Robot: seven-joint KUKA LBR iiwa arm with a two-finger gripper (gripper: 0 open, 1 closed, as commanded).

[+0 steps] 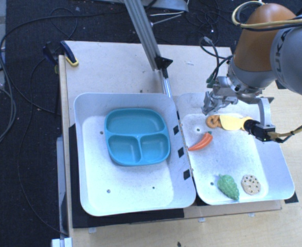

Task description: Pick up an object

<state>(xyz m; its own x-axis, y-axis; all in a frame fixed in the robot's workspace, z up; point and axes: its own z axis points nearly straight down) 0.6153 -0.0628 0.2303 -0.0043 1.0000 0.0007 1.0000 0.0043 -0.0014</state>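
Note:
My gripper (210,107) hangs over the far left corner of the right bin (274,163). Just below it lie a small orange round piece (212,121) and a yellow banana-like piece (232,122), side by side. An orange-red pepper (200,142) rests a little nearer, by the bin's left wall. At the bin's near end sit a green leafy vegetable (228,186) and a speckled cookie (250,184). I see nothing in the gripper.
The left bin (89,189) holds a blue divided plate (138,136). A slanted metal pole (143,27) comes down to the divider between the bins. Cables and a black connector (259,131) trail from the wrist over the right bin's far edge.

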